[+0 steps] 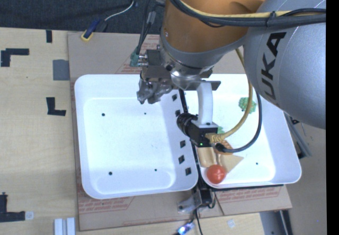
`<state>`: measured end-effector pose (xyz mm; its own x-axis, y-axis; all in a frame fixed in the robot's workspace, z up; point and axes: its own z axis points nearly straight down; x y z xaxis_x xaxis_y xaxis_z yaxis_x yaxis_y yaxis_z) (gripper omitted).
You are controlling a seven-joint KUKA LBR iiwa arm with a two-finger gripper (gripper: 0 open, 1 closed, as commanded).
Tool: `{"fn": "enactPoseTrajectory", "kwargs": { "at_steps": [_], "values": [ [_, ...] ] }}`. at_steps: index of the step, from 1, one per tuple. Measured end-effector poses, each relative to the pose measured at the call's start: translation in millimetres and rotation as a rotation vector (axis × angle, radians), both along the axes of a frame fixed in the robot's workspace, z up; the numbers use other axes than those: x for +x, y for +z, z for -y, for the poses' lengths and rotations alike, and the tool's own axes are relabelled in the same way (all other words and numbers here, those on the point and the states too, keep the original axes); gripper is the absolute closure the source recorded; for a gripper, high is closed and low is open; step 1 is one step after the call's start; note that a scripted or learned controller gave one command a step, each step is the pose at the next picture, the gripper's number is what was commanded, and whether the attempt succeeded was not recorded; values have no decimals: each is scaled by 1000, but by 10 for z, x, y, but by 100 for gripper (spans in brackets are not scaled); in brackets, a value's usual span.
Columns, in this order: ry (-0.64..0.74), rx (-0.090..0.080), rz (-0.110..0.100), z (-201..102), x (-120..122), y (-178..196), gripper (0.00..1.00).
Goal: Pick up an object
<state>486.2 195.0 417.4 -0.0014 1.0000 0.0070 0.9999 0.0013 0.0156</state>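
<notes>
So the arm (254,43) comes in from the view's right and hangs over both bins, orange band and all. The tool (152,89) sits above the far right corner of the left bin (127,144) (left as the camera sees it), right next to the rim the two bins share. Honestly can't tell whether it's released or clenched, it's just a dark grey lump from this angle. Nothing visible in its grip, and I can't say if it touches the bin floor either.

All the pickable stuff is over in the right bin (275,154). There's a red ball (215,174) in that bin's near left corner, and a tan wedge (233,161) touching it on the side away from the shared rim. A small green thing (247,104) lies toward the far edge of the same bin, well apart from the other two.

The left bin only shows four small dark dots on its floor. Both bins rest on a cardboard sheet (100,56) on the table (32,138).
</notes>
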Motion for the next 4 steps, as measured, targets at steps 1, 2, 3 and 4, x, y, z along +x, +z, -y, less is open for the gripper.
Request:
{"fn": "enactPoseTrajectory", "kwargs": {
  "at_steps": [1,2,3,4],
  "values": [
    [2,-7,-17,-400,-29,-124,100],
    [-1,-14,-27,-377,-41,-1164,100],
    [-3,-6,-11,155,-18,-342,100],
    [-5,-13,-26,429,262,-1381,100]
  ]
}}
